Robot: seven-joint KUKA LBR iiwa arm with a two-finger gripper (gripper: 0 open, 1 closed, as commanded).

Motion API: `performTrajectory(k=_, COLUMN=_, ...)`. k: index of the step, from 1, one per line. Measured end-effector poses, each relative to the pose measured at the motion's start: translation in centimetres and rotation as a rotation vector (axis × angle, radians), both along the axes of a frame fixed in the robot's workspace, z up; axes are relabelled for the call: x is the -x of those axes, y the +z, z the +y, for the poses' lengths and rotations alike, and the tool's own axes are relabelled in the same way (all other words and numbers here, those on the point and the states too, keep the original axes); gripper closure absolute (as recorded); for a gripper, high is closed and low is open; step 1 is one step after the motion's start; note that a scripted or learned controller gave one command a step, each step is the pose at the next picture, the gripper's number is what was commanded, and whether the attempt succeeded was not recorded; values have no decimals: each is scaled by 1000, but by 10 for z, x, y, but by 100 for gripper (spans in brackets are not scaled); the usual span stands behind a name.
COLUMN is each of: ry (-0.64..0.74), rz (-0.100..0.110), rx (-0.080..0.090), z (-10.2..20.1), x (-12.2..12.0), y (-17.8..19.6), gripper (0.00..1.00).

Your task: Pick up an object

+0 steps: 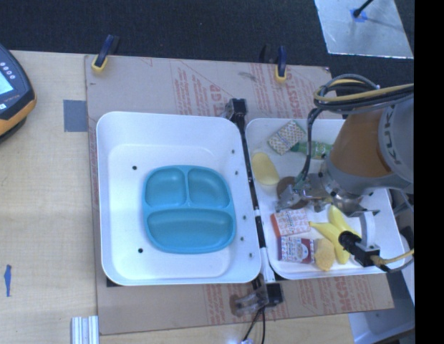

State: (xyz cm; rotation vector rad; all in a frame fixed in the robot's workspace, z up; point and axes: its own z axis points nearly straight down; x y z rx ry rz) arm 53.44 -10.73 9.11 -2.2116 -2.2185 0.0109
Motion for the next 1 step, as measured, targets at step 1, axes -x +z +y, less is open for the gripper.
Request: performTrajectory(k=1, ry=4, rz=-11, rx=2, z=10, x=-41, y=1, gripper=0)
